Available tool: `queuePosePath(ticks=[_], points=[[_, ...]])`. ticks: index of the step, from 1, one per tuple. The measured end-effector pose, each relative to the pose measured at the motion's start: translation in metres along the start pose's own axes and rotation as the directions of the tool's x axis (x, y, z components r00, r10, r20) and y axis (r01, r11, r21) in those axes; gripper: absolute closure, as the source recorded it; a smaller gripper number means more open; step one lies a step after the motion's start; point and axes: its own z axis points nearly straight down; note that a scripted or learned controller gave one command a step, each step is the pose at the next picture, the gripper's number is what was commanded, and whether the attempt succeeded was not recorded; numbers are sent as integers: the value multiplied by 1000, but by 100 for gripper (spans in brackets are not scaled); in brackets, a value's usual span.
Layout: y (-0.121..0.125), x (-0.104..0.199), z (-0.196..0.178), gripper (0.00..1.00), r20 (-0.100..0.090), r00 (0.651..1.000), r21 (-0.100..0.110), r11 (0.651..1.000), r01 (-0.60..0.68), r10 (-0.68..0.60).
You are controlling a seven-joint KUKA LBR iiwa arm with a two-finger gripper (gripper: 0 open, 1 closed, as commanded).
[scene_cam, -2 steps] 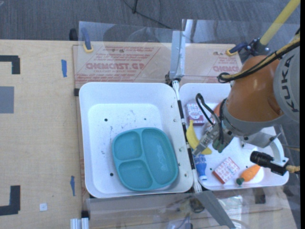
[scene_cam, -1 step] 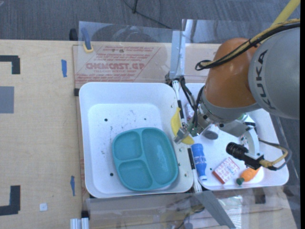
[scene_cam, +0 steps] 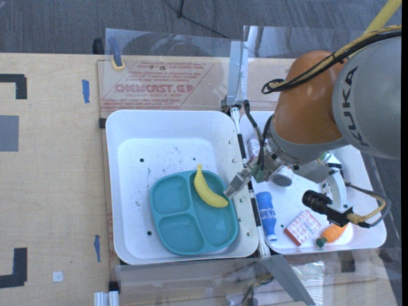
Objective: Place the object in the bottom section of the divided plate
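Observation:
A teal divided plate [scene_cam: 167, 204] lies in the left bin [scene_cam: 127, 139], toward its front right. A yellow banana [scene_cam: 209, 190] rests in the plate's upper right section, its stem end pointing up over the rim. The plate's bottom section [scene_cam: 185, 231] holds nothing. My gripper [scene_cam: 242, 178] hangs low over the wall between the two bins, just right of the banana's lower end and apart from it. Nothing shows between its tips.
The right bin [scene_cam: 370, 238] holds a blue tube [scene_cam: 266, 212], a red and white packet [scene_cam: 301, 227] and a small orange toy [scene_cam: 333, 233]. The arm's grey and orange body covers much of that bin. Dark specks dot the left bin's floor.

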Motion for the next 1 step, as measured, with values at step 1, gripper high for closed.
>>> queuePosePath(ticks=[1], points=[[-40, 4, 11, 0, -3, 991, 5, 991, -132, 132]])
